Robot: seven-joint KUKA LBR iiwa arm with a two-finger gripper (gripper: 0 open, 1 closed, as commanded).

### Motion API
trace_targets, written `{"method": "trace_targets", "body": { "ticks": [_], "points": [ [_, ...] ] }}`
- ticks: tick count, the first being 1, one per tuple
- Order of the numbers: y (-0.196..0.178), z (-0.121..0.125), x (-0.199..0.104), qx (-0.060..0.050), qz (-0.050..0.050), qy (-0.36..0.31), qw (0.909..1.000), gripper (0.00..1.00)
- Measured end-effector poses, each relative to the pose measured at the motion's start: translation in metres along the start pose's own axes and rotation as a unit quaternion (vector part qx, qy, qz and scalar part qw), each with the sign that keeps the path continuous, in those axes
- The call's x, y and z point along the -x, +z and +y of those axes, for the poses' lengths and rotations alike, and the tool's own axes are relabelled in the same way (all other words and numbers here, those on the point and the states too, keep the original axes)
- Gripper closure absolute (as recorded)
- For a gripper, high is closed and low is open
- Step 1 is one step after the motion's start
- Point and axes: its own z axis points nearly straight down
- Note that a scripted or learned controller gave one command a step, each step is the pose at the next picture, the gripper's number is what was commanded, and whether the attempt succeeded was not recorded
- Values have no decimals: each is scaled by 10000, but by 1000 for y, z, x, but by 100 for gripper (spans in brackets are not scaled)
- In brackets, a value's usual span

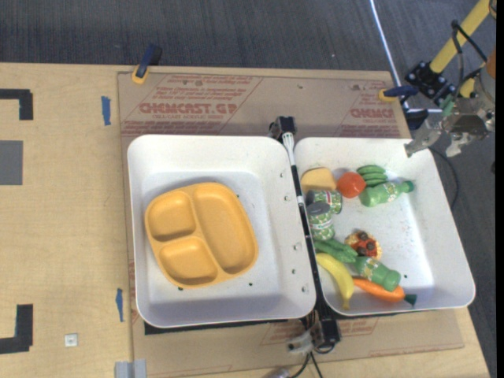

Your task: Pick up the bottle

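Gripper (pixel 441 132) parked over right bin's (pixel 441 235) far corner, jaws' state impossible to tell, presumably staged for descent toward green bottle (pixel 383 194) lying beside tomato (pixel 351 184).

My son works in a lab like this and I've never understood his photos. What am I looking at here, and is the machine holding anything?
This is one photo from a camera fixed above a bench, looking down at a slant. Two shallow white bins sit side by side on it. The left bin holds a yellow divided plate. The right bin holds a pile of toy food: a green bottle, a red tomato, a banana, a carrot and a small can, among others.

The machine is a robot arm reaching in from the right; its gripper sits at the upper right, above the bin's far corner. Its job is to pick up the bottle. It is away from the pile, nothing is seen in it, and the bottle lies in the bin.
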Motion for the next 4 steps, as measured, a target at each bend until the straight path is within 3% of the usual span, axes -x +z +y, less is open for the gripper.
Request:
{"method": "trace_targets", "body": {
  "ticks": [1, 2, 3, 4],
  "points": [
    [106, 15, -8, -20, 28, 899, 9959, 0],
    [134, -19, -52, -21, 9, 2247, 9744, 0],
    [124, -19, -52, -20, 7, 2242, 9745, 100],
    [47, -58, -141, -16, 5, 3074, 9516, 100]
  ]
}}
